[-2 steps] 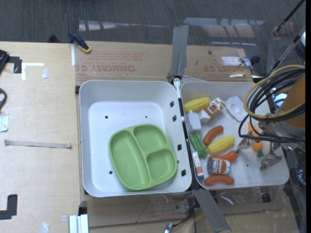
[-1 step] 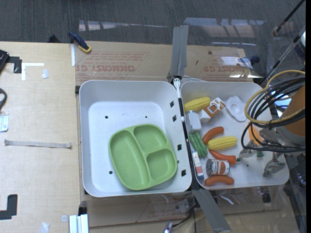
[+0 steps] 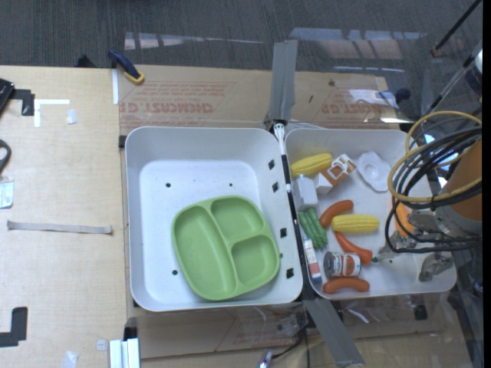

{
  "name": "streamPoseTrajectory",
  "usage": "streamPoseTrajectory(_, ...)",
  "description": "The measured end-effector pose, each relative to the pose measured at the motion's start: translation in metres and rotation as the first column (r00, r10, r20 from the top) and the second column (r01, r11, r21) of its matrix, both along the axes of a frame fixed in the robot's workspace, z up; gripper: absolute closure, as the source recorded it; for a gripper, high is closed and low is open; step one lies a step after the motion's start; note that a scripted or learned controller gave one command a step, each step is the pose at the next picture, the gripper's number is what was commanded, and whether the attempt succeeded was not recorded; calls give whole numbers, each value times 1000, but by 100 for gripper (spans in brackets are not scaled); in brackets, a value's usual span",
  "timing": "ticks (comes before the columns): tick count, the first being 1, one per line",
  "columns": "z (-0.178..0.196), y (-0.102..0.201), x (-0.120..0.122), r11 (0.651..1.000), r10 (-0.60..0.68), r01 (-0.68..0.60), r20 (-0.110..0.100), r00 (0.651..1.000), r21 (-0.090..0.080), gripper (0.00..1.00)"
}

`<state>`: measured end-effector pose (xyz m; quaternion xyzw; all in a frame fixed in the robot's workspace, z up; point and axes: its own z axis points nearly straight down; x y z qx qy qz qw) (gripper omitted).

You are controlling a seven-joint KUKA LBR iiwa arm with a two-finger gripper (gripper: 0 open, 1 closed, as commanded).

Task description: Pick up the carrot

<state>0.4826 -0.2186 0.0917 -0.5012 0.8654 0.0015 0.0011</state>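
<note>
The carrot (image 3: pixel 352 246), a slim tapered orange piece, lies slantwise in the right bin (image 3: pixel 399 140), between a yellow corn cob (image 3: pixel 354 223) and a small can (image 3: pixel 341 265). A second, rounder orange piece (image 3: pixel 336 211) lies just above the corn. My gripper (image 3: pixel 415 262) hangs low over the bin's front right corner, to the right of the carrot and a short way apart from it. Cables and the wrist hide its fingertips. Nothing shows held in it.
The right bin also holds another corn cob (image 3: pixel 311 163), an orange-white carton (image 3: pixel 337 171), a white lid-like piece (image 3: pixel 373 170), green beans (image 3: pixel 312 228) and a red sausage (image 3: pixel 346 285). The left bin (image 3: pixel 153 152) holds a green divided plate (image 3: pixel 225 245).
</note>
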Motion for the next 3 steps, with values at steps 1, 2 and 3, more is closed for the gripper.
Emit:
streamPoseTrajectory(1,0,4,-3,975,223,-223,1,975,5,0)
streamPoseTrajectory(2,-1,8,-4,848,530,-530,5,848,9,0)
streamPoseTrajectory(3,-1,10,-3,868,497,-497,5,868,3,0)
